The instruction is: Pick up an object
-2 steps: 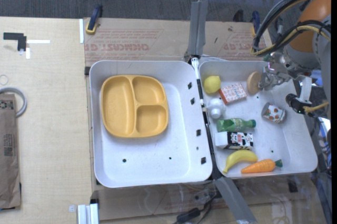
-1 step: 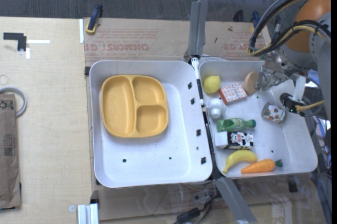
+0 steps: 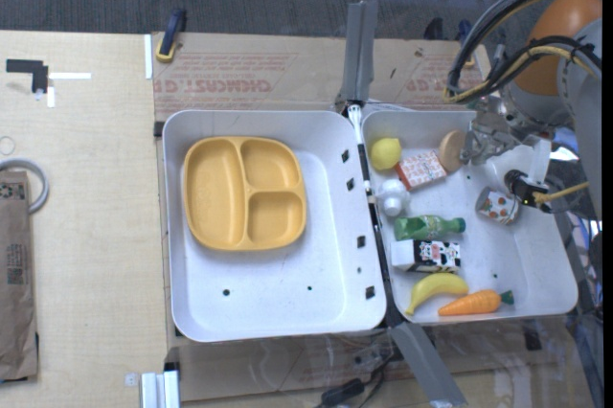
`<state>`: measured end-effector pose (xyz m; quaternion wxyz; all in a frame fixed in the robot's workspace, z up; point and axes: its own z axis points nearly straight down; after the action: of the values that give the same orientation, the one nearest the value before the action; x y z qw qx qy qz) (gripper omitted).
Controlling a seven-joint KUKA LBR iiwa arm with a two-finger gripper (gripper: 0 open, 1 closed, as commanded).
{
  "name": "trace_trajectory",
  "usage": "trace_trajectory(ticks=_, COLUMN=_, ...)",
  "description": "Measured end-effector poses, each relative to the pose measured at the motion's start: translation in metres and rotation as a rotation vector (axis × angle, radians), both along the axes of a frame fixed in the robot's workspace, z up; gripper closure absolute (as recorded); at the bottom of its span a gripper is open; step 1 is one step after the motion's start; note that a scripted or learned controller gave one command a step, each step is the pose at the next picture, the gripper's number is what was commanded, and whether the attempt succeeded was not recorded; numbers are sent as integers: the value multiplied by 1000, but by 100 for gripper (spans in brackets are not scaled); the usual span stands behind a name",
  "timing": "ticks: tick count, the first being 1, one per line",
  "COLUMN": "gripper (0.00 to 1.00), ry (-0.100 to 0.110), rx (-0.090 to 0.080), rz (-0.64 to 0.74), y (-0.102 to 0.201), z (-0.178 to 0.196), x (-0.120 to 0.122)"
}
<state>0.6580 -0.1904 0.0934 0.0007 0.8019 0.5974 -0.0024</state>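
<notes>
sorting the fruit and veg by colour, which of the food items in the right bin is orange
The carrot, lying at the near edge of the right bin with a green top. The banana beside it and the lemon are yellow.

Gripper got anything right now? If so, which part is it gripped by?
Cannot be told. The gripper sits over the right bin's upper right area, near the tan round object, but this view does not show anything held.
</notes>
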Motion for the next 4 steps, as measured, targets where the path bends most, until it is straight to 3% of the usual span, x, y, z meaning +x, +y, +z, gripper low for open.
trace_trajectory(ticks=1, gripper=100, ry=1, rx=0, rz=-87, y=8, z=0, x=0)
trace_trajectory(ticks=2, gripper=100, ry=2, rx=0, rz=-178, y=36, z=0, x=-1)
trace_trajectory(ticks=3, gripper=100, ry=-4, rx=1, rz=-472, y=25, z=-1, x=1)
trace_trajectory(ticks=4, gripper=100, ry=-2, rx=1, rz=-517, y=28, z=-2, x=-3)
